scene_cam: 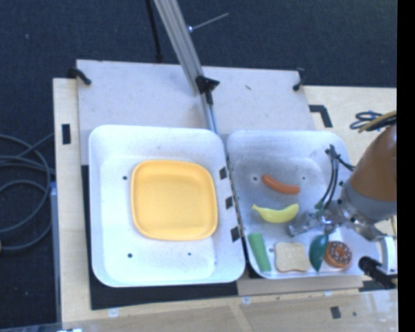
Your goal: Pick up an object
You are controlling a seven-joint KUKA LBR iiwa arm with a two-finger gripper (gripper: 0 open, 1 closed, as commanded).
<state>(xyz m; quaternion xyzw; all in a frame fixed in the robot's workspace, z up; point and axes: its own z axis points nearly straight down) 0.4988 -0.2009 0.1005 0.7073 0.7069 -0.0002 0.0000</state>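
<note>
The toy banana (277,213) lies near the middle of the right bin (277,147), curved side down, and it looks like the likeliest pick because the end effector (306,225) hangs just beside its right tip. It seems a light, hollow plastic thing, stiff and rather slick, so I would take it across the thick middle, where the curve gives the fingers something to close on; near a tip it could squirt out. From where I stand I cannot tell whether the end effector is wide or narrow, and nothing shows between its fingers.

Above the banana, well apart, rests a small orange sausage (281,183). Along the near wall of the bin sit a green cucumber (259,252), a slice of toast (291,256), a dark green pepper (317,252) and a round red-brown biscuit (338,254), packed close to one another, which would make any of them harder to take cleanly.

The grey arm (373,185) with its orange band comes in from the right over that bin. The left bin (111,151) carries a yellow plate (173,199), lying flat. Both bins stand on the table (159,81)
</note>
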